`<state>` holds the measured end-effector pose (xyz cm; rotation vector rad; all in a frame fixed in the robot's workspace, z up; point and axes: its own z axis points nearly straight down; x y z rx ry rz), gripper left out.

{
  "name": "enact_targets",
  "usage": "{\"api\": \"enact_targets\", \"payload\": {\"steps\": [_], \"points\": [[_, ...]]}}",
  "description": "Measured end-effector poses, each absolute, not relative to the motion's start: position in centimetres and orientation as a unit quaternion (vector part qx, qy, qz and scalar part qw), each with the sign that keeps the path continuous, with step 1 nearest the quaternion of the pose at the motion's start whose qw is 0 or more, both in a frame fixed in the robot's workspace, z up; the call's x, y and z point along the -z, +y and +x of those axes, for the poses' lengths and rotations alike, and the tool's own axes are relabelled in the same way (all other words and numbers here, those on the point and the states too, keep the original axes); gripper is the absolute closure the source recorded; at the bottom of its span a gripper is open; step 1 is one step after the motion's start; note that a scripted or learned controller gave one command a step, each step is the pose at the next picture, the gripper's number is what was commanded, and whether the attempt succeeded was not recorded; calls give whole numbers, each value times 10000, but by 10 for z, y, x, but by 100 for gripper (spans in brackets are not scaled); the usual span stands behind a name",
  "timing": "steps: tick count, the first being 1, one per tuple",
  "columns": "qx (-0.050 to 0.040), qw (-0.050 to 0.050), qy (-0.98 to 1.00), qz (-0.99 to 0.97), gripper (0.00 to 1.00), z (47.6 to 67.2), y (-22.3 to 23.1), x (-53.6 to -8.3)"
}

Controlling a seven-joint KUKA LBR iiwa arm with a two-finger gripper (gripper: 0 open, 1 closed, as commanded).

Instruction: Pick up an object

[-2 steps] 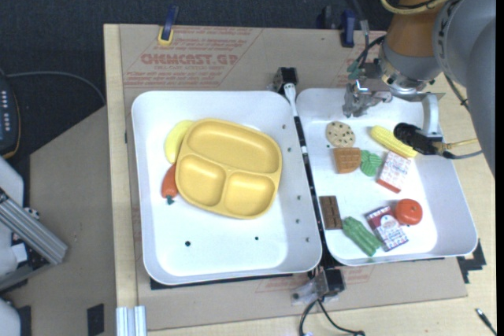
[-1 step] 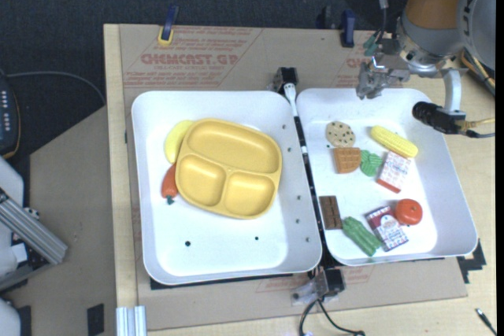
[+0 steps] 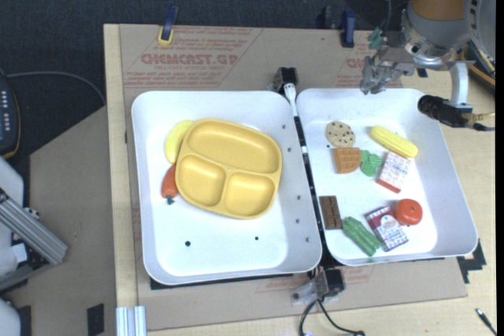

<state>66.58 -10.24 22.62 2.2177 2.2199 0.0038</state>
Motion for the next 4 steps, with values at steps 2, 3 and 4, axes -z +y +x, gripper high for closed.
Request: {"api": "enact_targets", "payload": {"steps": [2, 3, 4], "points": [[14, -25, 7080, 7062, 100, 581, -16, -215], [14, -27, 7080, 7062, 100, 538, 24, -213], [13, -25, 7084, 7058, 100, 505, 68, -211]]}}
